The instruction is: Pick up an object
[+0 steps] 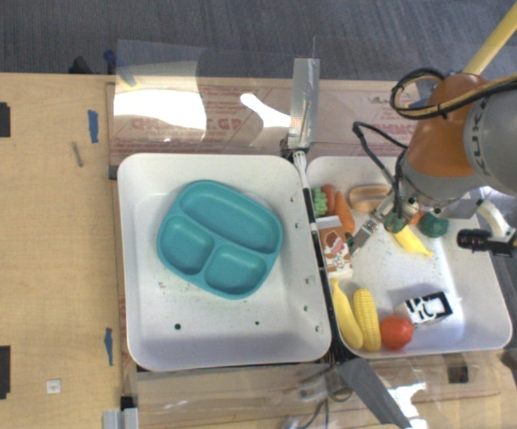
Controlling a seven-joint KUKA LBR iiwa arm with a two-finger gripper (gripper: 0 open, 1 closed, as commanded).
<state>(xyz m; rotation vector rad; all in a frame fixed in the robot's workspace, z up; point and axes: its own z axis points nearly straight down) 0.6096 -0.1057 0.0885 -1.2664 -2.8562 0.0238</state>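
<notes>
End effector [393, 214] state unclear, above smooth plastic yellow piece [412, 240], right bin [482, 329].

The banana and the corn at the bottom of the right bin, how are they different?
The banana is smooth, while the corn is bumpy with rows of kernels. The banana is longer and curved; the corn is shorter and straighter. The banana lies against the bin's left wall, the corn beside it, next to the tomato. Both are yellow and lie flat.
</notes>
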